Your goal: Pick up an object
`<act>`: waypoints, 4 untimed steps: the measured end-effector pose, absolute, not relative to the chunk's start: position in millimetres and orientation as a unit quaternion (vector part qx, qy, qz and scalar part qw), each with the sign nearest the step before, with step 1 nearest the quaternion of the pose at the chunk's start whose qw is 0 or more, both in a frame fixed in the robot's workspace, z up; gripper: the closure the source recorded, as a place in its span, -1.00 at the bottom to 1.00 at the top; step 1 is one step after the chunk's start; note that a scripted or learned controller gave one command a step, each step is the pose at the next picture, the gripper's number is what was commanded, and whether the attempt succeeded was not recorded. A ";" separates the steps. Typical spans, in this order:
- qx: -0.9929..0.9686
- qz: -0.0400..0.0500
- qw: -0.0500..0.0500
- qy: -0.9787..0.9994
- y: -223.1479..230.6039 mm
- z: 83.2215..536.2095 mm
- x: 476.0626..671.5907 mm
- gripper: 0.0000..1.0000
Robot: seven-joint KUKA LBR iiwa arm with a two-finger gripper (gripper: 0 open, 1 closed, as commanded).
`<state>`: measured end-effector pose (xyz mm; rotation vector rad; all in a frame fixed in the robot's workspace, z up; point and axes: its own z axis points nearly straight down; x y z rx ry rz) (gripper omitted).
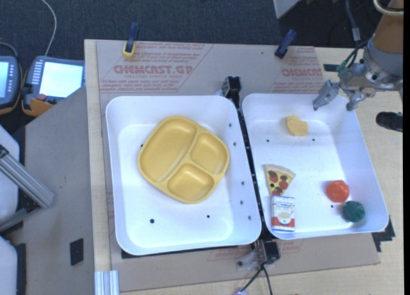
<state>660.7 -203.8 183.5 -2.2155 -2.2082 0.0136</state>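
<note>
1. Cardboard covers the surface (192, 63), and two shallow white bins sit on it side by side, their inner walls touching along the middle.
2. Nearest, by the right bin's (365, 152) front edge, a small carton (284, 213) lies just behind the rim with a toy pizza slice (278, 178) touching its far end; both hug the inner wall, so a finger coming down on that side could jam against the wall.
3. At the right bin's front right corner, a red ball (337, 190) and a dark green ball (352, 211) sit just beside each other and close to the outer rim. My guess is either would roll away if nudged, and a closing grip may catch both.
4. The left bin (122, 159) carries a yellow divided plate (184, 158), with open floor all around it; it is flat and wide, probably hard to pinch.
5. Farther back, a yellow chunk (296, 126) lies alone near the right bin's rear edge, with bare floor on every side, the easiest target.
6. The pincer (338, 97) hangs spread and empty over the right bin's rear right corner; dropping straight down risks striking the rim.
</note>
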 end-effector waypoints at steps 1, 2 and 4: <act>-0.707 0.000 0.000 -0.707 -202.9 194.3 663.9 -1.00; -0.707 0.001 0.002 -0.707 -195.9 142.9 655.8 -1.00; -0.706 -0.002 -0.006 -0.708 -197.1 109.9 659.7 1.00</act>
